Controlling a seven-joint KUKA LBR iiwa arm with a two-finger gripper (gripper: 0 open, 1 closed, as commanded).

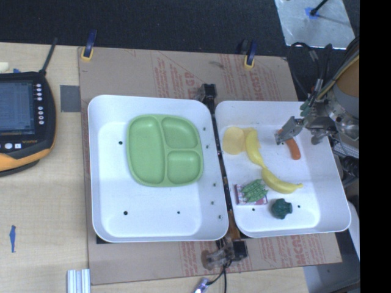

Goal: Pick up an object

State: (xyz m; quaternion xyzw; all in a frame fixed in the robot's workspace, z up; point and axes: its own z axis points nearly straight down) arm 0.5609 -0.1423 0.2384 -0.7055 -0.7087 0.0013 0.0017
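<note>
In the right bin point(324, 218) lie a pale yellow round piece point(233, 140), a yellow banana point(280, 182) with a second yellow curved piece point(252, 148) beside it, a green-patterned packet point(252, 192), a dark green lump point(280, 209) and a small orange carrot-like piece point(295, 149). My gripper point(300, 138) hangs over the bin's upper right part, open, its two fingers spread to either side of the orange piece's upper end. I cannot tell whether the fingers touch the orange piece.
The left bin point(110, 212) holds a green divided plate point(165, 149). An orange-edged pendant with a screen point(21, 118) lies on the bench at far left. Clamps point(247, 54) pin the cardboard sheet at the back.
</note>
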